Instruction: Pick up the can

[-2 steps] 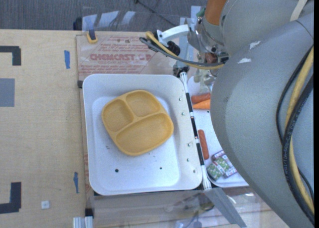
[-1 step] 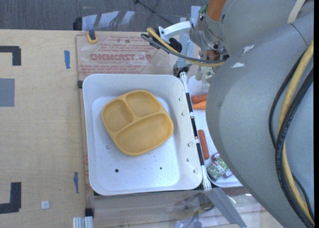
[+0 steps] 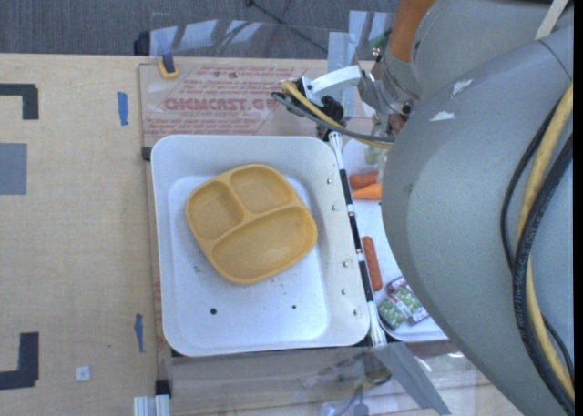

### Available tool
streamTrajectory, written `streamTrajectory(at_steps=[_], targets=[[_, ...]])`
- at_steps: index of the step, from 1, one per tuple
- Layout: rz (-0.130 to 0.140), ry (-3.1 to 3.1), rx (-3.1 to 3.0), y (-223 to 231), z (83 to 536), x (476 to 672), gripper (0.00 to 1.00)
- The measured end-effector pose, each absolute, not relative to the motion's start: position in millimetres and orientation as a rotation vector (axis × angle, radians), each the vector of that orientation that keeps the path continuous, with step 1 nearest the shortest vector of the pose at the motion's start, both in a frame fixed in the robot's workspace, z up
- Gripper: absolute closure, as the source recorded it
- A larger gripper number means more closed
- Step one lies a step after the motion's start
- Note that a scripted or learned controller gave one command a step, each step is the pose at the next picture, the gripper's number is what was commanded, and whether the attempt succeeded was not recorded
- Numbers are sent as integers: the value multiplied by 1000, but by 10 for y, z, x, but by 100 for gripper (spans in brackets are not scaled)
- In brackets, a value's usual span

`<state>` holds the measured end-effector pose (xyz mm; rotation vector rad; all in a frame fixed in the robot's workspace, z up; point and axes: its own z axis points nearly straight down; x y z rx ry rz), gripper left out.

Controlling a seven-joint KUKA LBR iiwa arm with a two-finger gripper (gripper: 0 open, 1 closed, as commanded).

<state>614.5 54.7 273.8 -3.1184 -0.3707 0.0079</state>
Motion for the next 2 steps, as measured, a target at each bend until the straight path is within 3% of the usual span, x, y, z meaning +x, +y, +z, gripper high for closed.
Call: streamTrajectory(at_steps=[1,2], targets=[[1,-313,-3126,639,3002,5961,100],[2,-539,-3096,754,3804,6140,100]])
